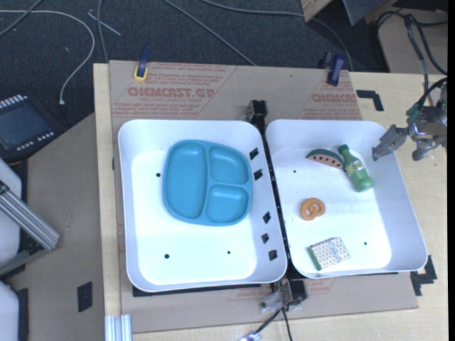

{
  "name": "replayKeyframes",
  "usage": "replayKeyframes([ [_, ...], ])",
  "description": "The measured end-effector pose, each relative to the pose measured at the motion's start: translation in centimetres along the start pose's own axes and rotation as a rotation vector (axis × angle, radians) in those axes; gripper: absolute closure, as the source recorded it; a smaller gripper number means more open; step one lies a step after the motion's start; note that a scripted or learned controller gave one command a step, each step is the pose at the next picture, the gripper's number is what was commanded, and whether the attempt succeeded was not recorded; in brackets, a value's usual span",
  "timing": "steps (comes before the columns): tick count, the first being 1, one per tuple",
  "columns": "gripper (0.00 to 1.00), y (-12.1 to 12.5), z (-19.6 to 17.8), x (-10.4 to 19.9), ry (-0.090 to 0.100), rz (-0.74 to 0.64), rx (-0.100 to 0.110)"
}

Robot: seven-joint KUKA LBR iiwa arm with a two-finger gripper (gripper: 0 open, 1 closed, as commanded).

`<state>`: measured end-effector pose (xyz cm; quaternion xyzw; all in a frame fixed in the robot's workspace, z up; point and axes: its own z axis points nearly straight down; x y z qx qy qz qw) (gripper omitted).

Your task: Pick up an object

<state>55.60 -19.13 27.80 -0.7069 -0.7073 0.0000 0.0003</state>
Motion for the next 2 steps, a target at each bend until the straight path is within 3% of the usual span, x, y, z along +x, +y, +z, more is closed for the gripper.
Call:
replayKeyframes([
  [2,0.00,-0.1,10.6,0.4,0.003,0.000,0.005],
])
